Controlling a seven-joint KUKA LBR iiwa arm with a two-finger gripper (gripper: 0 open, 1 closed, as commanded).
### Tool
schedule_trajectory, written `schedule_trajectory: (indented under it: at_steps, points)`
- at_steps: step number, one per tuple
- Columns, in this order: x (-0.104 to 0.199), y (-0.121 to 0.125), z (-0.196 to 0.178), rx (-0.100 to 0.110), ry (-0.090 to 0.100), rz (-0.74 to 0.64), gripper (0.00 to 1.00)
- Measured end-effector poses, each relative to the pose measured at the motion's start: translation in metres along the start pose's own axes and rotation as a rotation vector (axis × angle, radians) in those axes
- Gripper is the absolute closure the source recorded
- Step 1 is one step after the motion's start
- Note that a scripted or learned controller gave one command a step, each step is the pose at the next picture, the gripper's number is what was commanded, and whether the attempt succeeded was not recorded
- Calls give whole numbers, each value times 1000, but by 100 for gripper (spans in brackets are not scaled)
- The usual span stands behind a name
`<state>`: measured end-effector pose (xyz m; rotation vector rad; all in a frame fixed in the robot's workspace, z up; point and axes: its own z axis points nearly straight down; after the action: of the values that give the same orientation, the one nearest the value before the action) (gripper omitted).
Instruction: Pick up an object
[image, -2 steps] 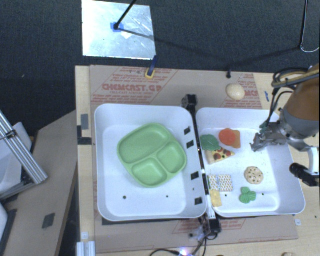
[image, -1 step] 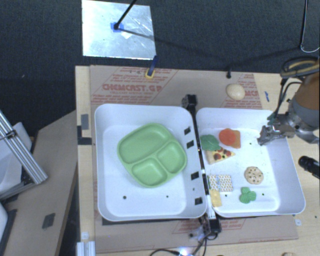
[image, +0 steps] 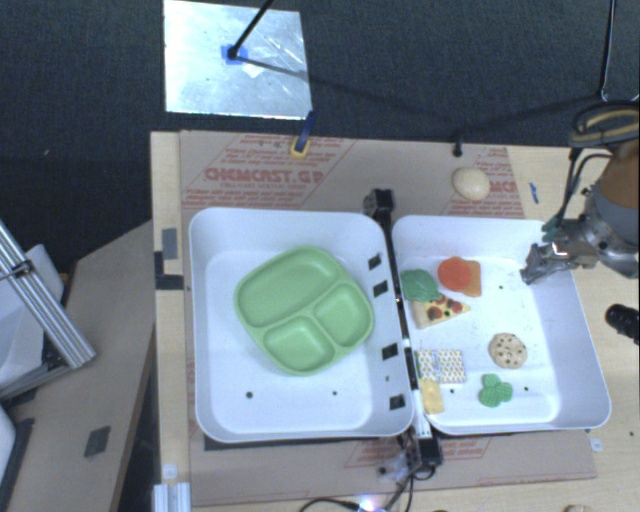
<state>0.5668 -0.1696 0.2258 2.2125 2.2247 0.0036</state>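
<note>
Claw (image: 537, 266) hovers at the right bin's (image: 560, 345) two o'clock edge; its grip state unclear, cookie (image: 507, 350) at five o'clock.

Two white bins side by side on a surface (image: 250, 165), green divided plate (image: 304, 310) in left bin (image: 215, 400), right bin (image: 570, 380) with pizza slice (image: 441, 309), cookie (image: 507, 350), cracker (image: 441, 364), green leaf piece (image: 495, 391), end effector (image: 541, 262) at right bin's upper right edge
</note>
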Motion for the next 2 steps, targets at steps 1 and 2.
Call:
schedule_trajectory:
  at_steps: [1,2]
  points:
    - [43,19,7,1,2,-4,100]
    - [90,47,-3,-1,2,-5,100]
